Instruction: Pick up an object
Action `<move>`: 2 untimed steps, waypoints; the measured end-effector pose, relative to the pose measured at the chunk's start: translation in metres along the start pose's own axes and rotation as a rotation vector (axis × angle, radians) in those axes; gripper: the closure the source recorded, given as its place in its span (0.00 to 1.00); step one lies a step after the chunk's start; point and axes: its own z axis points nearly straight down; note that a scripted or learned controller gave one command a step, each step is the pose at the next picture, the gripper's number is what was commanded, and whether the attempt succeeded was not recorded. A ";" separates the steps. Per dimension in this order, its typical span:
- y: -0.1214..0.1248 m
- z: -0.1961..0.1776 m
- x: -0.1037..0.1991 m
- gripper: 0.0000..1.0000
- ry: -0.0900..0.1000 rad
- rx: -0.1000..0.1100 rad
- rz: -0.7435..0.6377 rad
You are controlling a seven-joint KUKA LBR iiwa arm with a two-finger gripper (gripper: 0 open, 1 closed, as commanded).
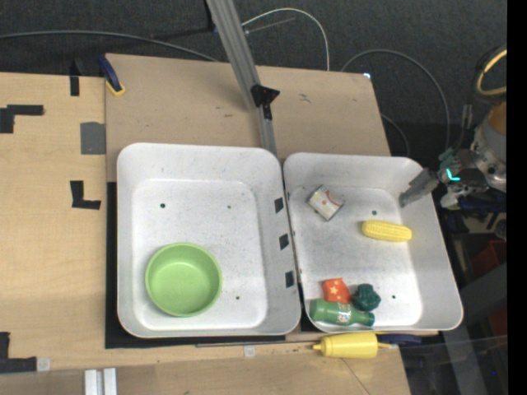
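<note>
Hand (424, 186) at the right bin's (428, 303) upper right rim, over the edge, nothing between the fingers; whether spread or closed, impossible to tell.

Nearest the camera: yellow bottle (349, 346) lying on the surface (189, 97) just outside the right bin's front wall. Just inside that wall, a green toy (339, 313) lying along the rim, with an orange piece (334, 289) and a dark green piece (366, 296) touching it. Lime green bowl (184, 279) upright in the left bin's (132, 220) front left corner.

Farther back in the right bin: yellow corn cob (386, 231) lying flat, well apart from the grey-white block (324, 203) to its left.

Beyond both bins: grey metal pole (237, 44) slanting over the surface.
</note>
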 end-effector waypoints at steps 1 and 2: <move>0.005 0.062 0.003 0.00 0.001 0.006 0.001; 0.009 0.122 0.012 0.00 0.001 0.006 0.000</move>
